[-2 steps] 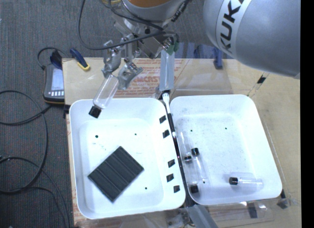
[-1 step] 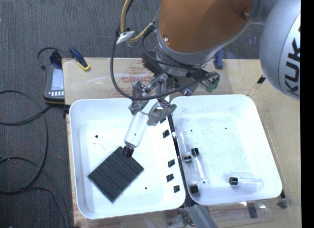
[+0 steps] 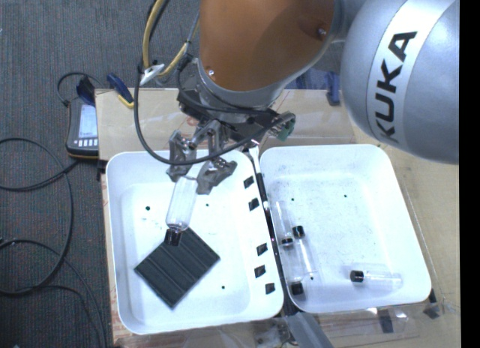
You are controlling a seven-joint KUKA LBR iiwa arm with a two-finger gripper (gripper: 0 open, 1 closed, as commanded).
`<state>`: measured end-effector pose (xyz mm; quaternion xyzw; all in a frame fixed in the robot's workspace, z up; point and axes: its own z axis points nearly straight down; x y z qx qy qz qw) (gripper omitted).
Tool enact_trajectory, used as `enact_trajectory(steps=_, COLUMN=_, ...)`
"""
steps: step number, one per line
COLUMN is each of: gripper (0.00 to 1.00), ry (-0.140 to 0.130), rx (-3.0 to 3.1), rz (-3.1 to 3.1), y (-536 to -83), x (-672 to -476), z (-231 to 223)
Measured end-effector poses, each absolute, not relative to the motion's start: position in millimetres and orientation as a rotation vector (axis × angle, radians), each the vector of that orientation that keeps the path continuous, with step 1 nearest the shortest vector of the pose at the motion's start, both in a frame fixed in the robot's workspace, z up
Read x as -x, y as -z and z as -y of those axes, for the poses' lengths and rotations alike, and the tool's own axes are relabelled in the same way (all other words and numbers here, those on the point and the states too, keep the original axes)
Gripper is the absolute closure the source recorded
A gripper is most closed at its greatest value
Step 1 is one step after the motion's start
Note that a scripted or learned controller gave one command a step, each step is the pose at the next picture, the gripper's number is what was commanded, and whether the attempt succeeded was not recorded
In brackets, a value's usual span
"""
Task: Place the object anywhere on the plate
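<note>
Looming over the bench, KUKA's grey arm (image 3: 405, 61) with its orange band is reaching in from the right and hanging its gripper (image 3: 201, 166) above the upper part of the left bin (image 3: 120, 279). Between the two fingers, which are standing partly closed around it, a clear tube with a black cap (image 3: 178, 215) is showing, its upper end pinched at the fingertips and its capped end hanging down and slightly leftward toward the camera. Just below that cap, the dark ribbed square plate (image 3: 177, 265) is lying on the bin floor, turned like a diamond, and the cap appears to be touching or almost touching the plate's upper corner. Running from the gripper straight toward the plate, the tube's long axis is putting the target directly ahead of its free end, so the coming move looks to be a short carry down-frame and a lowering before letting go. Across the divider, in the right bin (image 3: 397, 189), two more clear tubes are resting, one (image 3: 292, 253) along the left wall and one (image 3: 375, 276) near the lower right corner, well apart from the plate.
</note>
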<state>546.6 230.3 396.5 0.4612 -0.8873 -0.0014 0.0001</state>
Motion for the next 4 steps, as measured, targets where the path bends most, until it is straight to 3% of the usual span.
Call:
enact_trajectory(steps=1, gripper=1.0, ry=0.005, rx=-1.816, rz=2.566, y=-437, x=-537.9, z=-237)
enact_trajectory(steps=2, gripper=1.0, ry=0.008, rx=-2.31, rz=2.13, y=-413, x=-553.8, z=-222)
enact_trajectory(steps=3, gripper=1.0, ry=0.008, rx=-2.626, rz=1.727, y=-437, x=-489.8, z=-239)
enact_trajectory(steps=4, gripper=1.0, ry=0.009, rx=-2.786, rz=1.454, y=-387, x=-475.9, z=-227)
